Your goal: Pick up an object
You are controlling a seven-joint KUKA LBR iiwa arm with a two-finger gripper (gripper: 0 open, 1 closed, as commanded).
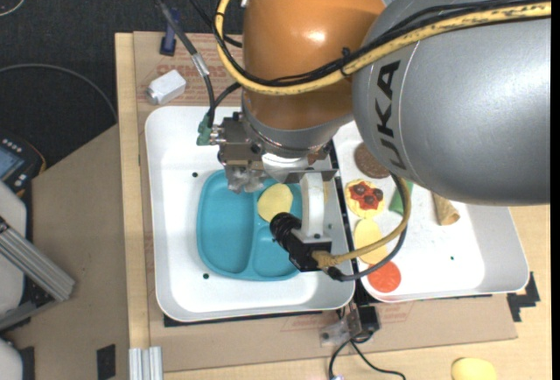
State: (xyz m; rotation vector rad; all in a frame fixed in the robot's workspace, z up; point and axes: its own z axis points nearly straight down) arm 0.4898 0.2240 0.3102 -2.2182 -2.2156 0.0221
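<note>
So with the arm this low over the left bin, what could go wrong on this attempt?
1. The gripper sits over the yellow disc lying on the blue tray. The disc looks flat, so the fingers may slide off it or press on the tray instead.
2. The black cable hangs beside the divider between the bins and could snag there.
3. The arm hides much of the right bin from the camera, so a miss may be hard to confirm.

Wooden bench [131, 194] bearing two white bins: left bin [171, 221] beneath the gripper [262, 186], right bin [490, 260] alongside, touching it.
</note>
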